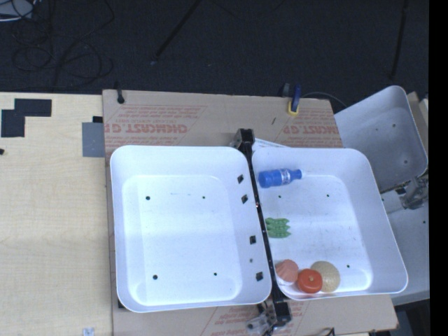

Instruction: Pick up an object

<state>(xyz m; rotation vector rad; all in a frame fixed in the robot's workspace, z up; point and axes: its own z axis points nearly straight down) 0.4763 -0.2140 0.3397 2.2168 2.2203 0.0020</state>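
Note:
The right bin (383,224) holds several small objects. A blue bottle (279,178) lies on its side near the bin's far left corner. A small green piece (277,227) rests against the left wall, about halfway down. In the near left corner sit a red round object (309,281), a pale pink one (285,269) to its left and a tan round one (327,274) to its right, all touching or nearly so.
The left bin (119,208) sits beside the right one, with a black strip (256,215) along their shared edge. Both rest on cardboard (175,121). A grey metal plate (381,135) stands at the right. A blue and yellow clamp (295,100) is at the cardboard's far edge.

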